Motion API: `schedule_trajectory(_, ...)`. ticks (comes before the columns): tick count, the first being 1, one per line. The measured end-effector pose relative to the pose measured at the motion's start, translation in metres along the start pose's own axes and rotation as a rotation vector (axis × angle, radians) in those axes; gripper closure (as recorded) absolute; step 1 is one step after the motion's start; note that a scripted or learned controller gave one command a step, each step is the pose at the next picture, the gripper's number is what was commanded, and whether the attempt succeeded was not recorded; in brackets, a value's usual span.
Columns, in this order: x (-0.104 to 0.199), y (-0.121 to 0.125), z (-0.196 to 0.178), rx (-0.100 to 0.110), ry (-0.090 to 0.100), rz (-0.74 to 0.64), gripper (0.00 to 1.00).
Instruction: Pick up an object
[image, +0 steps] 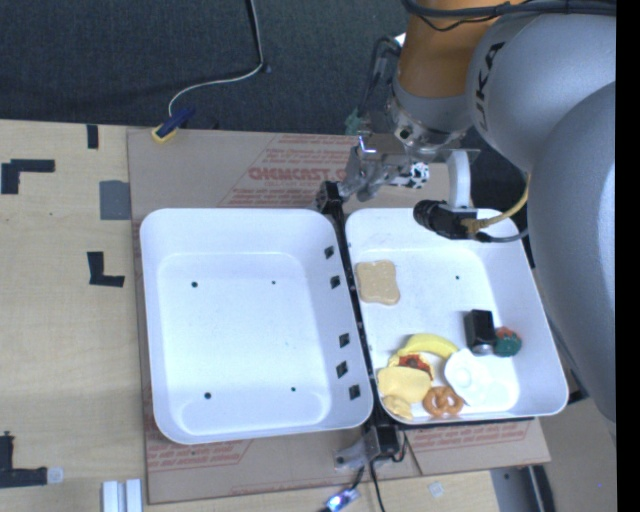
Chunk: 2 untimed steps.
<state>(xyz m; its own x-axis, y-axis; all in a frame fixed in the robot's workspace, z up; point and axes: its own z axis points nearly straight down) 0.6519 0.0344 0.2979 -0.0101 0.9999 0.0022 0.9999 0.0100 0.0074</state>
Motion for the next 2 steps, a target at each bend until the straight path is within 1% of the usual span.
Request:
schedule_trajectory(1, 0.067, -0.029, -0.004, 0.008, -0.001, 0.002, 1.00)
schedule_trajectory(2, 0.156, -0.056, 0.014, 0.012, -0.002, 0.001, 1.00)
